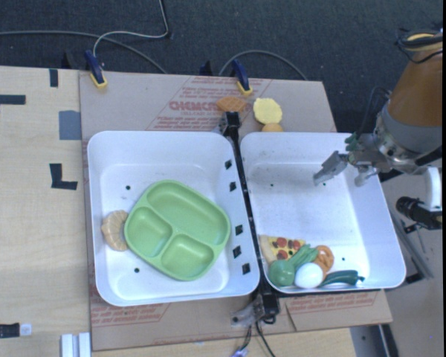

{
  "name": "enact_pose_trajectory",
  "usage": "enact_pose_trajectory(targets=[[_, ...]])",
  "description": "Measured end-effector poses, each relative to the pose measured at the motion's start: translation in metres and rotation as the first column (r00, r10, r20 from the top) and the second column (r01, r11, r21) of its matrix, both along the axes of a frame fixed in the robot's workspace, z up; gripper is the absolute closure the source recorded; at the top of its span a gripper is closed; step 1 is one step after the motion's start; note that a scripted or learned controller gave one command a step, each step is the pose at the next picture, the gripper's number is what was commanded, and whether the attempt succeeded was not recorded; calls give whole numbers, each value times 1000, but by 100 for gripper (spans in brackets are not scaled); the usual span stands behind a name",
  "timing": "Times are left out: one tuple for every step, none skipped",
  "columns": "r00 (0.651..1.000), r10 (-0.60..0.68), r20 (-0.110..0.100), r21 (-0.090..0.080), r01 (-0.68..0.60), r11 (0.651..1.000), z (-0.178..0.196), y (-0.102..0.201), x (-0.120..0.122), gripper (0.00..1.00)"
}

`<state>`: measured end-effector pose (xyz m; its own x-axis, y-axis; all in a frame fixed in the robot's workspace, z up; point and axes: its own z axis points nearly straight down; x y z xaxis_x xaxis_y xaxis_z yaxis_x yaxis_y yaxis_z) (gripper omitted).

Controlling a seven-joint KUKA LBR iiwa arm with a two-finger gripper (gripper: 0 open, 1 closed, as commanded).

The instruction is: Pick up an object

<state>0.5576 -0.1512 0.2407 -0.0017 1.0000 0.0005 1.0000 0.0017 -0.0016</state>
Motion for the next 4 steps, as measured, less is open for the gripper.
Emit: enact_pose_trajectory(targets=[[1000,0,-2,0,0,1000,-64,30,-27,0],[1000,0,7,-1,0,1000,-154,48,-48,0],[1000,0,5,-1,0,1000,-154,23,-4,0],[1000,2,8,-3,-2,1000,-154,-5,105,0]])
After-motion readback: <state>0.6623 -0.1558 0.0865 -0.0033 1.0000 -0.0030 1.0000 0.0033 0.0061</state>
